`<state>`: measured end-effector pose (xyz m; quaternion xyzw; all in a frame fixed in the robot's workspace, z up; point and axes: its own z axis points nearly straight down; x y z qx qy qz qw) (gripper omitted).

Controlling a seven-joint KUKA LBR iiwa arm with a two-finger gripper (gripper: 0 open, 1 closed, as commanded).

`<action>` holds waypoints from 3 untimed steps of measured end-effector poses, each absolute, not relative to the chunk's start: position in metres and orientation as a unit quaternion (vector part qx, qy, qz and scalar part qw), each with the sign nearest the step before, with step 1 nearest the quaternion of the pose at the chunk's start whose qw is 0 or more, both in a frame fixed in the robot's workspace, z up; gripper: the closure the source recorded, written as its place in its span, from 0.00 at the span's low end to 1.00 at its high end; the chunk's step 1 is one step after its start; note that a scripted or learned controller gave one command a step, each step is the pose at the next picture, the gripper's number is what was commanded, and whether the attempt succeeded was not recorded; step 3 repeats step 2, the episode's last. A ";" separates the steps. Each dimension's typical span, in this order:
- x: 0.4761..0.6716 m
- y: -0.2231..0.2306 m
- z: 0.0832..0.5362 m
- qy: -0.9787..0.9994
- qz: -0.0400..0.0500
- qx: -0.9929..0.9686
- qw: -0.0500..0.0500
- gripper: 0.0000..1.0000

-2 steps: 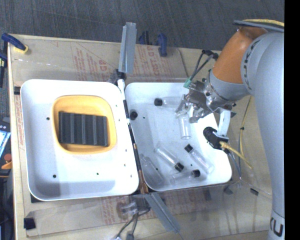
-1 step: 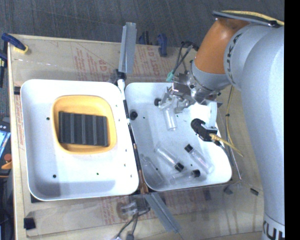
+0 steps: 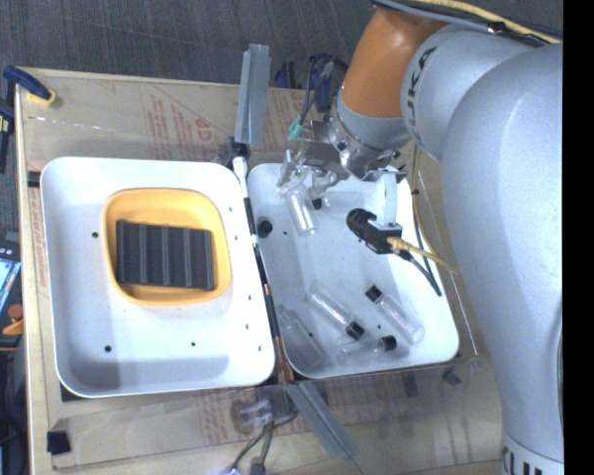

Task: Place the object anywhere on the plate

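A yellow plate (image 3: 164, 202) lies in the left white bin (image 3: 79, 344), and a dark grey ridged block (image 3: 165, 255) rests on it. My gripper (image 3: 299, 174) hangs over the far left corner of the right bin (image 3: 436, 339). A clear tube (image 3: 301, 210) lies or hangs directly under its tip, and I cannot tell whether the two touch. Several clear vials with black caps lie on the right bin's near floor, among them one (image 3: 331, 312) in the middle and one (image 3: 397, 316) to the right.
A black plug with a yellow-tipped cable (image 3: 374, 230) hangs from the wrist over the right bin. The big grey arm (image 3: 495, 216) covers the bin's right side. A metal bar (image 3: 249, 92) stands behind the gap between the bins.
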<state>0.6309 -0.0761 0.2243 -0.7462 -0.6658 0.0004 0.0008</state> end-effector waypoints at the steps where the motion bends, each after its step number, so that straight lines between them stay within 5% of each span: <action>1: 0.636 -0.021 0.191 -0.749 0.002 -0.663 0.002 1.00; 2: 0.636 -0.021 0.191 -0.749 0.002 -0.663 0.002 0.00; 3: 0.636 -0.021 0.191 -0.749 0.002 -0.663 0.002 0.00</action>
